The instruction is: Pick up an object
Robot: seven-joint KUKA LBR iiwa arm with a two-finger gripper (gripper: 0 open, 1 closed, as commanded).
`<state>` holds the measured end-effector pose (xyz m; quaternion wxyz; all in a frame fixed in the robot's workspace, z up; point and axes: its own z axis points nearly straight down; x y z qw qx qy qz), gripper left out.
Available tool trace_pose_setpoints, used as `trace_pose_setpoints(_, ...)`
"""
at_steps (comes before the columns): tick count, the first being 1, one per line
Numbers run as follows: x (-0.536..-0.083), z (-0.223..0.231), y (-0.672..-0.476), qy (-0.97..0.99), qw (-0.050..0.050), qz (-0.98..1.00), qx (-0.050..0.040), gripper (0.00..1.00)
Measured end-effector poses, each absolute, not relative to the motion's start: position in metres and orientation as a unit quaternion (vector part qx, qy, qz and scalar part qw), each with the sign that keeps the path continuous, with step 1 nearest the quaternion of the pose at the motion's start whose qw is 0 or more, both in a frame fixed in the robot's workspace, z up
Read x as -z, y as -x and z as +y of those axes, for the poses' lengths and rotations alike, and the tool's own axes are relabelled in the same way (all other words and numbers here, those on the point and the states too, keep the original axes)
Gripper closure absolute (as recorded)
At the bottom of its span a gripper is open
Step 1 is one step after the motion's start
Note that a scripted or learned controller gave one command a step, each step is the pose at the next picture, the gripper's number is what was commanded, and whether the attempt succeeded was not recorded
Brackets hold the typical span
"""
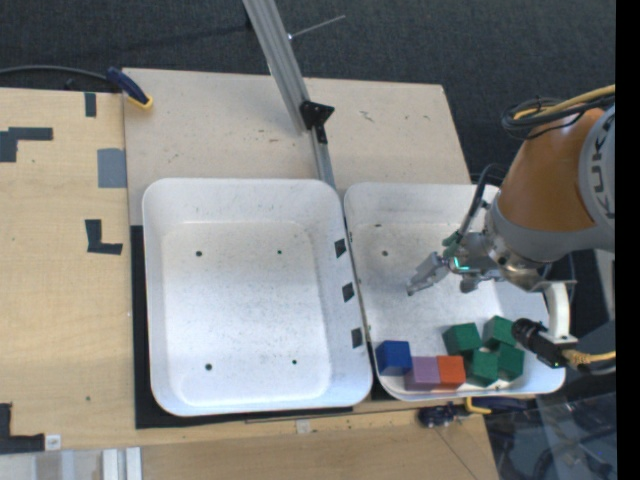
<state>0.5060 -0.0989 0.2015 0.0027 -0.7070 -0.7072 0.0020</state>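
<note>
Blocks wait in the near corner of the right bin, none yet picked up.

A blue block (394, 356), purple block (426, 371), orange block (451, 369) and several green blocks (487, 350) sit crowded along the near wall of the right bin (400, 208), likely where they slid together, leaving little room around each. The gripper (432, 273) hangs over bare bin floor, apart from the cluster, fingers spread and holding nothing. The arm (550, 193) leans in from the right, wrist angled down toward the left bin (160, 208).
</note>
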Motion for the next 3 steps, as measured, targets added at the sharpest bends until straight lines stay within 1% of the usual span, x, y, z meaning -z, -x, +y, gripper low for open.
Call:
trace_pose_setpoints(1, -0.204, -0.099, -0.507, 0.707, 0.001, -0.708, -0.0004, 0.00)
trace_pose_setpoints(2, -0.139, -0.100, -0.506, 0.707, 0.003, -0.707, -0.0027, 0.00)
trace_pose_setpoints(3, -0.090, -0.099, -0.505, 0.707, 0.001, -0.707, -0.0015, 0.00)
